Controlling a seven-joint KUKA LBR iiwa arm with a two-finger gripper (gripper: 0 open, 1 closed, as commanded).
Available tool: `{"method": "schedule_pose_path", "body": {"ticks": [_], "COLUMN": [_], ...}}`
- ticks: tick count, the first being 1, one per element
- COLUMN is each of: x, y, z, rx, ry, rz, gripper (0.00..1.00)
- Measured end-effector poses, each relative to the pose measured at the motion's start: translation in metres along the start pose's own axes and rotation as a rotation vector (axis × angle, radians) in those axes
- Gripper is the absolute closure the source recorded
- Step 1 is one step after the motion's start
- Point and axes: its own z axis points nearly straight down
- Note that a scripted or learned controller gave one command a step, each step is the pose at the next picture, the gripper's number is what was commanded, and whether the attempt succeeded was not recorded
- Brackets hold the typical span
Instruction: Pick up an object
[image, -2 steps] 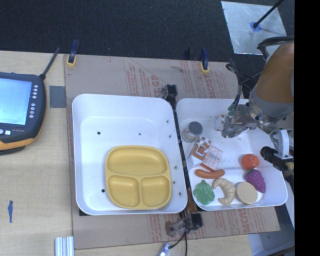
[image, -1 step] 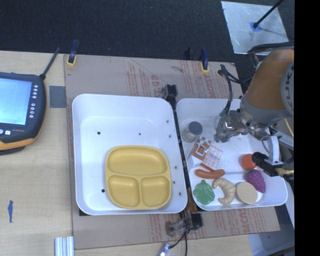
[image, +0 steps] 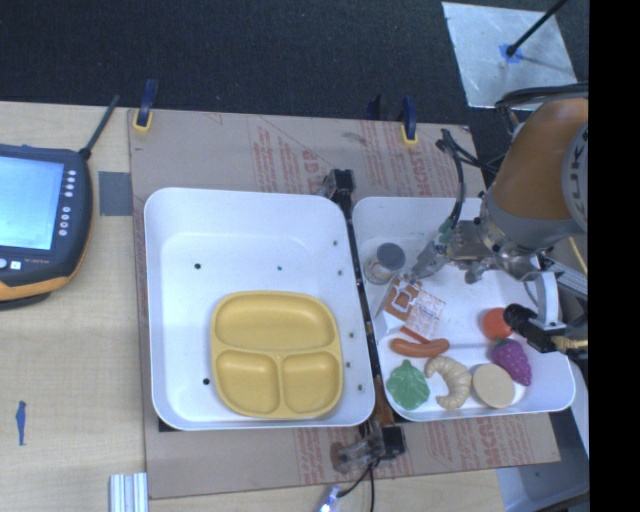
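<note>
left bin (image: 180, 225): big shallow white tray on the left half of the bench, a few dark dots on its floor.
yellow plate (image: 277, 353): three-compartment divided plate, pale mustard, sitting in the near half of the left bin, nothing in its sections.
right bin (image: 395, 212): matching white tray just beside the left one, and here's where all the small stuff is.
arm (image: 540, 165): comes in from the right, orange band bulging over the right bin's far right corner, its upper part cut off by the frame.
gripper (image: 448, 252): low over the far middle of the right bin, dark metal parts bunched together; the fingertips blur into the mechanism, so whether it is spread or closed i cannot tell, and nothing is plainly seen between them.
croissant (image: 452, 380): pale tan, curved, near edge of the right bin.
round biscuit (image: 494, 386): cream disc, touching the grapes.
green leafy piece (image: 407, 385): near-left corner.
grapes (image: 511, 360): purple bunch, right side.
sausage (image: 421, 347): orange-red, lying crosswise.
packet (image: 414, 305): white and orange, print too small to read.
tomato (image: 497, 322): red, partly hidden by a black part of the arm.
small can (image: 386, 262): grey top, near the dividing wall.
</note>
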Motion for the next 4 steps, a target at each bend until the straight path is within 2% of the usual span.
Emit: {"method": "schedule_pose_path", "body": {"ticks": [1, 2, 3, 4], "x": [0.015, 0.016, 0.014, 0.085], "y": [-0.002, 0.009, 0.009, -0.006], "z": [0.052, 0.069, 0.058, -0.027], "rx": [-0.008, -0.014, -0.012, -0.001], "ry": [0.001, -0.001, -0.005, 0.001], "rz": [-0.001, -0.002, -0.004, -0.001], "gripper": [0.0, 0.0, 1.0, 1.0]}}
